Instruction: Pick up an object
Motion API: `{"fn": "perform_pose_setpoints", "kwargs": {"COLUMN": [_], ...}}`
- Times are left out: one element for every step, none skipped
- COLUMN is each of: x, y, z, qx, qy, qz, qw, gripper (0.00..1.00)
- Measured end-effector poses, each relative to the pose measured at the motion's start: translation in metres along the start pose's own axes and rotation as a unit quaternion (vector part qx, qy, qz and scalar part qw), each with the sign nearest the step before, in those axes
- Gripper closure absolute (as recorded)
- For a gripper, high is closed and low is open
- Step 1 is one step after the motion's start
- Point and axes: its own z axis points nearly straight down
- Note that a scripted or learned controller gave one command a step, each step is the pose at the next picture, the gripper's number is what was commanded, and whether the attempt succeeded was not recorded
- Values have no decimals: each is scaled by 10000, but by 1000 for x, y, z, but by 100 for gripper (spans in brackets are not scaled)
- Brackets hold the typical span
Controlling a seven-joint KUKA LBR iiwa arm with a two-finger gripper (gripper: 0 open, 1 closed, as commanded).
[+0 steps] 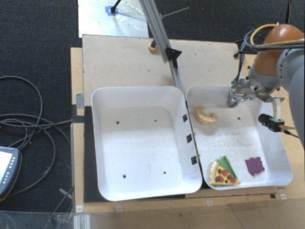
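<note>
Three objects lie in the right bin. A tan croissant rests near its far left corner. A pizza slice with a green edge sits at the near side, and a purple bunch of grapes lies to its right. My gripper hangs over the bin's far right part, to the right of the croissant and apart from it. No object shows between its tips.
The left bin stands beside the right one, the two walls meeting at the middle. A slanted metal pole crosses the bench behind the bins. Cables and a screen device lie on the floor at left.
</note>
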Motion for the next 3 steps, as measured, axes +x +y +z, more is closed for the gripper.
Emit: {"fn": "perform_pose_setpoints", "kwargs": {"x": [0, -5, -6], "y": [-4, -5, -3], "z": [-47, -111, -158], "qx": [-5, -18, -10], "qy": [8, 2, 5], "qz": [32, 39, 23], "qw": [10000, 10000, 10000], "gripper": [100, 100, 100]}}
